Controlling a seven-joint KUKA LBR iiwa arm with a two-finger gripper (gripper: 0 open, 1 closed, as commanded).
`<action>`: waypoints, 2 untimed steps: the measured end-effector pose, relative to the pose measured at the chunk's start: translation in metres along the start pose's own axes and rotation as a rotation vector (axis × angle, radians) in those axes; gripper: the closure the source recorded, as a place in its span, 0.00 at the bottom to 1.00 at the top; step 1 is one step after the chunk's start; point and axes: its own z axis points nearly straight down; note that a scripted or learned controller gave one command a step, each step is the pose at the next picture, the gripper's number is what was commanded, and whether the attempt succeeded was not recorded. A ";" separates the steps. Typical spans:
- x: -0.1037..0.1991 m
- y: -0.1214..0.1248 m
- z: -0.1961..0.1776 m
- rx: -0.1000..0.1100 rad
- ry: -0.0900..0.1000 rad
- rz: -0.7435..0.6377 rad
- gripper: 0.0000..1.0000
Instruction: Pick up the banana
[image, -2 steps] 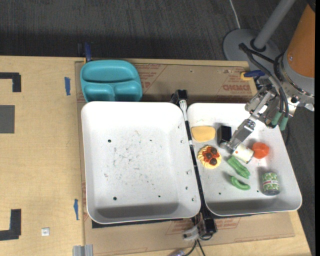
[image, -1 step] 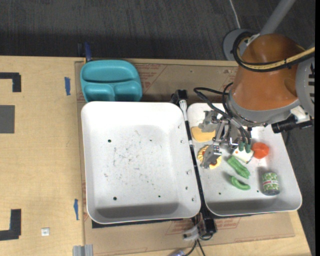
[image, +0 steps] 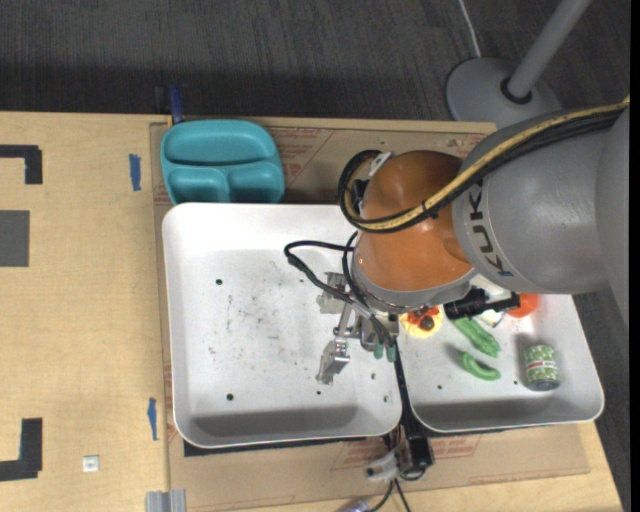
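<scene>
Tan bench (image: 80, 300) at far left, black tape marks on it. Teal two-pocket tray (image: 221, 160) sits at 12 o'clock of the left bin (image: 230, 400), touching its back rim. The left bin floor is scuffed.

Gripper (image: 338, 352) hangs over the left bin's 3 o'clock side, near the shared wall; can't tell if it's open or closed. Black cable (image: 305, 262) loops at its 11 o'clock. Orange band (image: 410, 235) and grey arm (image: 545, 205) cover the back half of the right bin (image: 560, 410).

Banana: only a small yellow-orange bit (image: 425, 321) peeks out under the wrist at the right bin's 9 o'clock edge. It may be the banana, but it's mostly hidden, so long axis and pointing can't be told.

Two green pieces (image: 476, 348) lie at its 4 o'clock, green can (image: 541, 365) upright further at 3 o'clock, orange piece (image: 522, 302) at the can's 12 o'clock.
</scene>
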 end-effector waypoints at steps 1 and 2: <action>0.034 0.049 0.069 0.001 -0.002 -0.531 0.00; 0.035 0.112 0.069 -0.001 -0.004 -0.377 0.00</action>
